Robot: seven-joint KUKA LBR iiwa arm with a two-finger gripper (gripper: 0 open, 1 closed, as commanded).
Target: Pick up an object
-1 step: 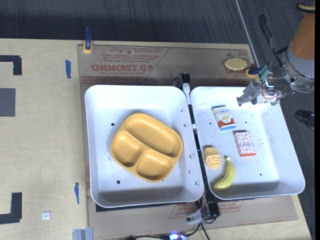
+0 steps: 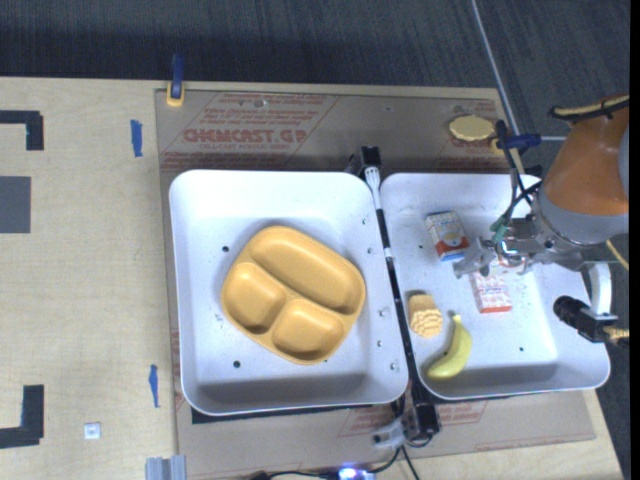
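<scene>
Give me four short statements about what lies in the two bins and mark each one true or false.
1. The yellow divided tray lies in the left bin. True.
2. The banana lies in the left bin. False: it lies in the right bin, near its front edge.
3. The small red-and-white carton lies in the right bin. True.
4. The gripper is above the left bin. False: it is above the right bin.

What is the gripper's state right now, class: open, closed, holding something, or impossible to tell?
Gripper: cannot be told; it hangs over the right bin, between the small carton and the flat packet.
</scene>
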